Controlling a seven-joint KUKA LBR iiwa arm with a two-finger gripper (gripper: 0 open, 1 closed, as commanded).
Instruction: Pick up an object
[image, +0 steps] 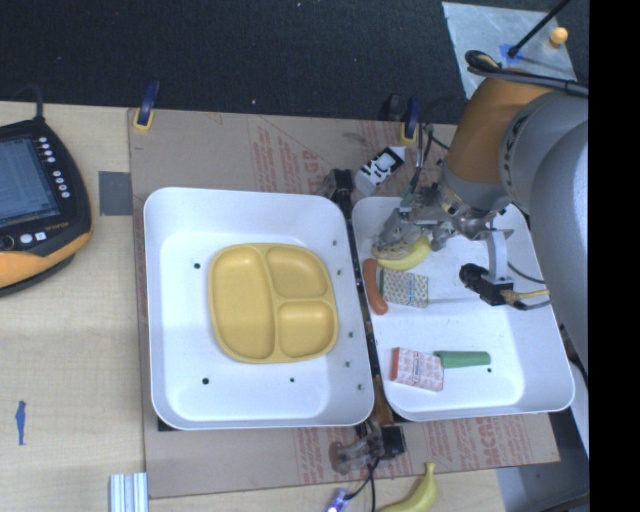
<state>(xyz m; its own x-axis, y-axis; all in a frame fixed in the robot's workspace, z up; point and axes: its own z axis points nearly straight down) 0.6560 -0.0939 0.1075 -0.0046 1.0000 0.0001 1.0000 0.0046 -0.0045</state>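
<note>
A: Yellow curved plastic banana (404, 256) — sits at the far-left end of the right white bin (500, 395), directly under the gripper (412, 232).
B: Gripper state?
A: Low over it, looks to be touching. Can't tell open vs shut, or whether it has a grip.
B: Nearby items?
A: Orange-red sausage-shaped toy (374, 286) and patterned square packet (405, 289) just beside it. Yellow three-compartment plastic tray (272, 301) — in the left white bin (180, 300).
</note>
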